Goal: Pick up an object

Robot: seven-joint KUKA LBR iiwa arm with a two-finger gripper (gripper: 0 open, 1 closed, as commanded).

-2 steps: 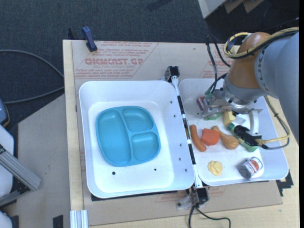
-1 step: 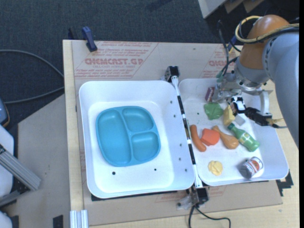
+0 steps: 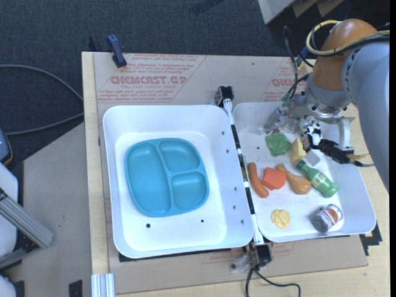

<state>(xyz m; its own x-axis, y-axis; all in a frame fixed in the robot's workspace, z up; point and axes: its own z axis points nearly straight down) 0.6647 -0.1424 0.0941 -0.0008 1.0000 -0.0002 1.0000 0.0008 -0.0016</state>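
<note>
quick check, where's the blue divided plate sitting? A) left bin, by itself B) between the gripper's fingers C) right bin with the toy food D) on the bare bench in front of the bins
A: the blue divided plate lies flat in the left bin with nothing else in there, while the toy food such as the green bottle and the can sits in the right bin.

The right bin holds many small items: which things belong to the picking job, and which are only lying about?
Belong to the job:
gripper
green bottle
green toy vegetable
orange block
hot dog
small can
yellow lump

Lying about:
blue divided plate
blue clamp
</note>
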